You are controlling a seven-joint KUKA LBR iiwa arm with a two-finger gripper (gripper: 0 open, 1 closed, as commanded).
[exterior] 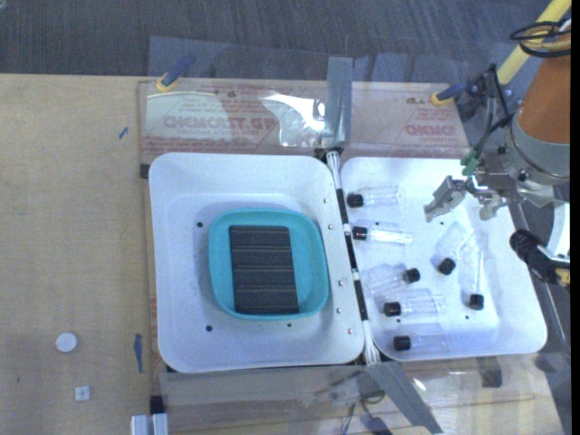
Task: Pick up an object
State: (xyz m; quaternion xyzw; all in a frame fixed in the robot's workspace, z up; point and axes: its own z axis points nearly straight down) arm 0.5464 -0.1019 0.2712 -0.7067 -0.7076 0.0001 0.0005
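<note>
The gripper [464, 199] hangs spread and empty over the right bin [517, 333] (upper part), so it should drop squarely astride one clear tube [453, 247], the nearest lying just below it, before closing, lest the tube roll away.

the arm [544, 107] enters at the right edge as a broad rounded body, orange above and pale grey below where it narrows toward the wrist. black cables loop beside it near the top, and a yellow strip runs slantwise above. a small green fitting sits at its left side. the tool [462, 199] is a pale grey metal assembly with angular bracket-like parts. a black rounded piece juts out lower down.
</note>
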